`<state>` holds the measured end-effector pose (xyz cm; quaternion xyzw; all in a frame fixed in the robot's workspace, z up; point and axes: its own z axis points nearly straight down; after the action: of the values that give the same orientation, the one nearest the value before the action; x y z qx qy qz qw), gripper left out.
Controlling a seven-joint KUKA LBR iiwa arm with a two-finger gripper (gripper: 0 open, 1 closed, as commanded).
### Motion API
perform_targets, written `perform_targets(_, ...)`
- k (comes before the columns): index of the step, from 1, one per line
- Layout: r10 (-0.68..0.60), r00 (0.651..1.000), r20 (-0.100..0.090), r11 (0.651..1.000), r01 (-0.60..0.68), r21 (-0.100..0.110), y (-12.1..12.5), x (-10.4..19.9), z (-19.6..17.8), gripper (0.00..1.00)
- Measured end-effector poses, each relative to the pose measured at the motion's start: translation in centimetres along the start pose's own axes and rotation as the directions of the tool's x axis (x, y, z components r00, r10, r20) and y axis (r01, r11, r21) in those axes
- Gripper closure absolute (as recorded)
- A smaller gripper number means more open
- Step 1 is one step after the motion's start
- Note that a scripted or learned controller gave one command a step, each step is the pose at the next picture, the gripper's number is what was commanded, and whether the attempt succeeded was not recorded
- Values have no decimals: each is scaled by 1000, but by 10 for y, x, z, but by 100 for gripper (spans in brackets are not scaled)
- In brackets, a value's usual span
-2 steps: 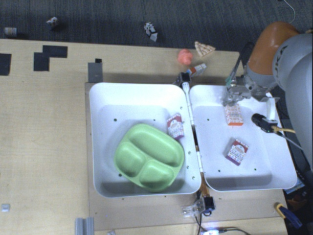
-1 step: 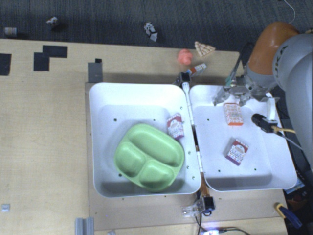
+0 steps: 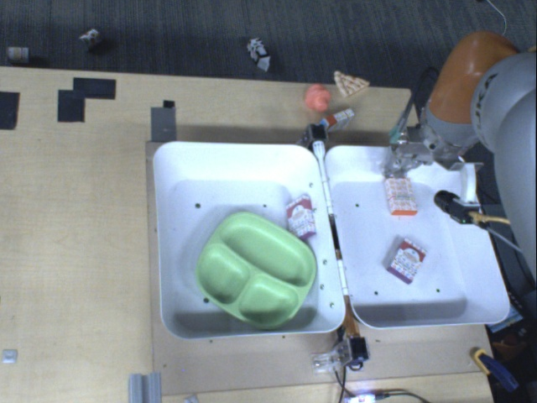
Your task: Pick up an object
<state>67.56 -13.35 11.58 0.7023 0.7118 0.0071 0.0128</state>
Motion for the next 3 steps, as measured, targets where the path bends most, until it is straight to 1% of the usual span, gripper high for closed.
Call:
perform_targets(1, -1, 1000, 0, 1000, 1, 1, 0, 0, 0, 0)
perform_targets(2, 8, 1000, 1, 1000, -8, 7, -15, 23, 22, 0)
perform_targets(3, 6, 1000, 2, 1000, -6, 1, -13, 23, 10, 100)
